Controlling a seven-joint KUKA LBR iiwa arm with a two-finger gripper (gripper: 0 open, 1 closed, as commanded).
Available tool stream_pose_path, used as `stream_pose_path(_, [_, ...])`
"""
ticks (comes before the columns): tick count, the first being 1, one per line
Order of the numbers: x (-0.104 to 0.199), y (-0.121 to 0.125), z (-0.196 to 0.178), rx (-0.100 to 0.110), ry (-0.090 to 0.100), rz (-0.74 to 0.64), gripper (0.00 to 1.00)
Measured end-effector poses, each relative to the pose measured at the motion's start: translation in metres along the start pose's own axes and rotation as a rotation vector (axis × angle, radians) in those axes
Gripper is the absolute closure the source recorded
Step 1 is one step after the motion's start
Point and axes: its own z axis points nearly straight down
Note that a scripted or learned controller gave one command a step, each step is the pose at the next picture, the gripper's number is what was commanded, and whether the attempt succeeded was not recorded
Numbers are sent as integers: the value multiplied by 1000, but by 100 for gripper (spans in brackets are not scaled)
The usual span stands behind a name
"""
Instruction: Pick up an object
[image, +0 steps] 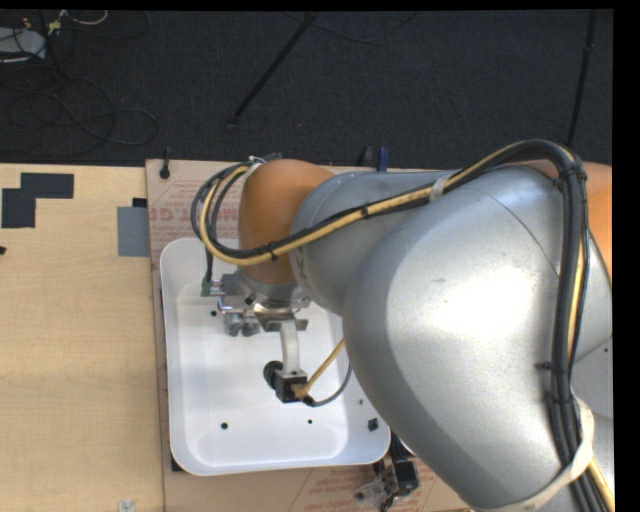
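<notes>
The arm (470, 330) reached in from the right and covered much of the view, its orange band (275, 215) sitting directly above the jaws. The jaws hung over the far-left part of the white bin (178, 400), low above its floor. Whether they were released or clenched could not be told from this slant.

Left of the jaws, a narrow strip of bare white floor ran to the bin's left wall. Behind them the far rim was near, partly hidden by the wrist. The widest open room lay on the near side of the jaws, a broad stretch of white floor reaching to the near rim. Two tiny dark specks (225, 425) lay on that stretch, well apart from each other, one to the near left of the jaws and one nearly straight in front of them. They were too small to identify.

The small dark piece (372, 425) lay to the near right of the jaws and well apart from them, just beside the bin's right wall and close under the grey bulk of the arm. It was too small for its shape to be told.

Beyond the left wall, the tan surface (70, 340) stretched flat and open, with dark patches (40, 195) marking it far to the left of the jaws.
</notes>
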Motion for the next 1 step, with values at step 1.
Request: stream_pose_path(1, [40, 17, -4, -6, 2, -6, 100])
